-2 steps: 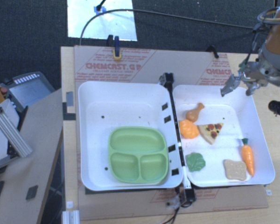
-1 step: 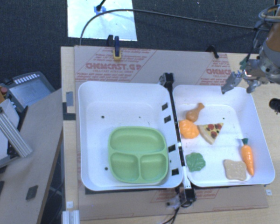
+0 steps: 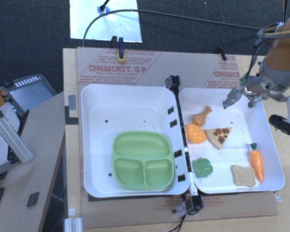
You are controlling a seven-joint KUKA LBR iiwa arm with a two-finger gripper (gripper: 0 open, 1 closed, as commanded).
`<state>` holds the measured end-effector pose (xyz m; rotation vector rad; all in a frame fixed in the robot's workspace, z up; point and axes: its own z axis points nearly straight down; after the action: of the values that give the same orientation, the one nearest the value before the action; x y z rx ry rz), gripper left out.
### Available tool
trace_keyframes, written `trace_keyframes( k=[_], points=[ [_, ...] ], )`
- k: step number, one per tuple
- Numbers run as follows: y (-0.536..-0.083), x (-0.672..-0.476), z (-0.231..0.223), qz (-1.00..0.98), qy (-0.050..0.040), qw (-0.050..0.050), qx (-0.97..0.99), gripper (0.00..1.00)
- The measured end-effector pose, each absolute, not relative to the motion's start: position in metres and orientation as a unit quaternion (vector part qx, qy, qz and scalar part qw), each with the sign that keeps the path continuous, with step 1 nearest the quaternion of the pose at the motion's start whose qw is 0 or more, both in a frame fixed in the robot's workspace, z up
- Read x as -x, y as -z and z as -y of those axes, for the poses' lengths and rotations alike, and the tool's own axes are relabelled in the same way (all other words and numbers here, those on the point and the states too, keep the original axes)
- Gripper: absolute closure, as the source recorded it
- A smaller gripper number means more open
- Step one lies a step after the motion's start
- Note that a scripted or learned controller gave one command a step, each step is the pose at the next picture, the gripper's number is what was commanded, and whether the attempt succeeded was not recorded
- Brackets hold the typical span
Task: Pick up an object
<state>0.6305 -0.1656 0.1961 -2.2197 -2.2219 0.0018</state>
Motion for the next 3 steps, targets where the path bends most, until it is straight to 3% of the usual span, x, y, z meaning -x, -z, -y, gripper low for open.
trace_keyframes(
  k=[2,3],
  points=[
    [-0.092,-0.639,0.158,0.709,-0.0001,0.000,0.706,0.00],
    [-0.105,-0.640,0.158,0.709,0.0013,-0.002,0.705,1.00]
  ],
)
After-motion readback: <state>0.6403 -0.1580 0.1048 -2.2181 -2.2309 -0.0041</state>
